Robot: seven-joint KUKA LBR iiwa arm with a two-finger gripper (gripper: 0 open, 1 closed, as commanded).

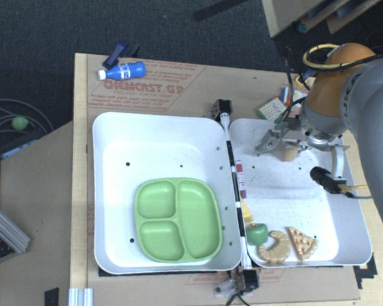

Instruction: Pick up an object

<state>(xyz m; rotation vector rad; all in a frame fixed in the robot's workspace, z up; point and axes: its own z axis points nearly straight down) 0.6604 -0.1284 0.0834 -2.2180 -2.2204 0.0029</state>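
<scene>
My gripper (275, 141) hangs low over the far end of the right bin (293, 195), close to its back left corner. A small tan object (288, 152) sits right beside or under it; whether it is gripped is hidden by the wrist. At the near edge of the same bin lie a green apple-like toy (256, 234), a tan croissant (276, 247) and a pizza slice (301, 242), side by side and far from the gripper.
The left bin (113, 150) holds a green divided plate (176, 219) at its near middle. A blue and white bottle (122, 71) lies on the bench at the back left. A small chequered item (271, 109) sits behind the right bin.
</scene>
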